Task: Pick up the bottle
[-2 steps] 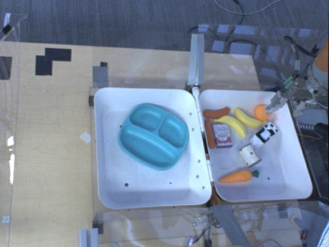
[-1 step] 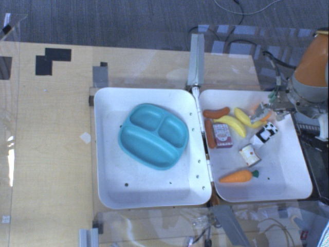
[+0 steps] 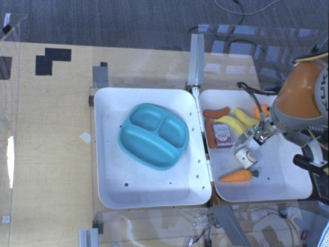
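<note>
- Over the right bin [image 3: 288, 189], the jaws [image 3: 253, 144] are set about the small white bottle [image 3: 245, 156]; whether they are clenched on it cannot be told.
- The bottle lies tilted between the carrot [image 3: 235, 176] and the banana [image 3: 230, 123].
- A firm, centred hold should be confirmed before lifting.
- A straight, slow rise is advised, so the carrot is not dragged.

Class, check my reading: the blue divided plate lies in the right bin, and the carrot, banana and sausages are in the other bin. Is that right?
Not quite. The camera view shows the blue divided plate in the left bin, not the right one. The rest stands: the carrot, banana and sausages are in the other bin.
</note>
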Available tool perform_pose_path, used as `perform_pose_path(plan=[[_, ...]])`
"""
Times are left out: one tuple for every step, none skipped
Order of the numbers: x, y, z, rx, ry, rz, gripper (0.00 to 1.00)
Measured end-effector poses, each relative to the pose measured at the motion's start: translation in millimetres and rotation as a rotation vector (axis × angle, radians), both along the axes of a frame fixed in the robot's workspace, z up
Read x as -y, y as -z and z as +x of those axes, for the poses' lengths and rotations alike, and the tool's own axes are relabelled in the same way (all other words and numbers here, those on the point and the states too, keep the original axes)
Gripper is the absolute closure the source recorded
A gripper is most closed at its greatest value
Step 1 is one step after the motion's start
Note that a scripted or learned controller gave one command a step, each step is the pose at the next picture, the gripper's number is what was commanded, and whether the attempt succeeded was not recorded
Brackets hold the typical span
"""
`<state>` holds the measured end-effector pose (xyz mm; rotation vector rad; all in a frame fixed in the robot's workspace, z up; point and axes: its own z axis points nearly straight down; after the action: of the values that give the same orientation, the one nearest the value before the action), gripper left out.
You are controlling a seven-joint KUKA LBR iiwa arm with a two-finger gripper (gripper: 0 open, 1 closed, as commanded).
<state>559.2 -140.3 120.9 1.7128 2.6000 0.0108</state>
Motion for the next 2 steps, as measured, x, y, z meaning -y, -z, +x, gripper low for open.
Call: perform_pose_path(plan=[[50.7, -65.6, -57.4, -0.023, -0.023, 0.008, 0.00], [65.4, -3.0, -70.8, -0.026, 0.140, 0.013, 0.00]])
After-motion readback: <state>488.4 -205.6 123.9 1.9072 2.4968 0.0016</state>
